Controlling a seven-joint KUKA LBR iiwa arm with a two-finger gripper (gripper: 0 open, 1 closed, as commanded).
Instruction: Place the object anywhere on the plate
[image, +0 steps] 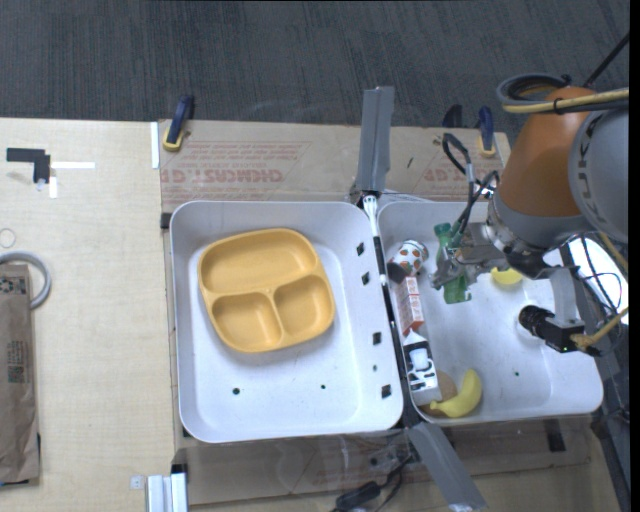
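Firstly, green object (457, 291): small, upright, in the far left part of the right bin (560, 400), directly at the gripper (453, 266). Whether it is gripped or merely beside the tool cannot be told.

Gripper: low over the right bin, reaching in from the right on the grey arm (545, 170) with its orange band. Its state, spread or pressed together, cannot be told from this angle.

Plate (265, 290): yellow, three compartments, lying flat in the far left part of the left bin (300, 405). Well apart from the green object, with the wall between the bins in between.

Other contents of the right bin:
- ball (405, 258), white with red marks, just left of the gripper, by the left wall;
- tube (411, 306), red and white, lying lengthwise along the left wall, nearer than the ball;
- pack (422, 368), black and white, nearer again along the same wall;
- banana (461, 395), yellow, at the near left corner, touching the pack's near end;
- yellow piece (507, 276), small, just right of the gripper.

Surroundings: cardboard sheet (270, 160) under the far edge of the bins, held by a blue clamp (180, 121); brown bag (15, 380) at the left edge of the bench.
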